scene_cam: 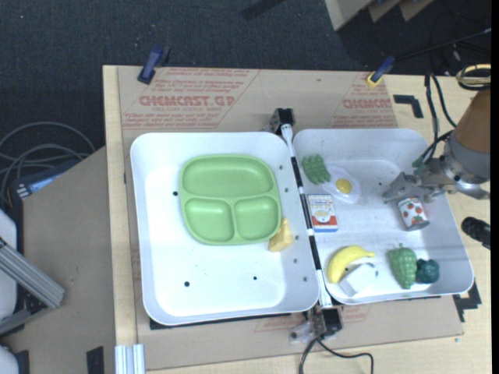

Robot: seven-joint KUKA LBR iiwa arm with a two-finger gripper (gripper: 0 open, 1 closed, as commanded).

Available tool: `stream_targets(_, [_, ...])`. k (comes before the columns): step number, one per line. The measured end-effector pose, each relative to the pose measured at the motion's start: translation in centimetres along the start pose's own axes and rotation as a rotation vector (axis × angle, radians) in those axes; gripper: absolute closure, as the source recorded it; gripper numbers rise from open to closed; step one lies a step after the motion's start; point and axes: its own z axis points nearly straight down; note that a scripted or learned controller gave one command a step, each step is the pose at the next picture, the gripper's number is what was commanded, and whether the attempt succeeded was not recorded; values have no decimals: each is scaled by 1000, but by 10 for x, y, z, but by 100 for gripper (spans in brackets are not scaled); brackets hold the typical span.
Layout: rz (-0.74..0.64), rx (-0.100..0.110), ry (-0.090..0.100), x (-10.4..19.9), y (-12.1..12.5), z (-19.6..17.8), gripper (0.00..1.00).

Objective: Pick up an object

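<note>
My gripper [413,192] hangs over the right side of the right bin [366,150], its fingers spread open. A small red and white can [414,213] stands on the bin floor just in front of the fingertips, not clasped by them. Also in this bin are a green leafy piece [316,168], a fried egg [343,185], a small red and white carton [322,213], a banana [348,260], a white piece [359,280], a green bunch [403,266] and a dark green piece [428,271].
The left bin [156,248] holds a green divided plate [231,199] and a yellow piece [281,238] near the divider. Black cables [437,100] run behind the right bin. The arm's grey and orange wrist [474,135] stands at the right edge.
</note>
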Motion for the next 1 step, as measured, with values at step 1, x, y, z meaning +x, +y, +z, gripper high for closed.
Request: stream_targets(1, [-4, 1, 10, 5, -5, 31, 0])
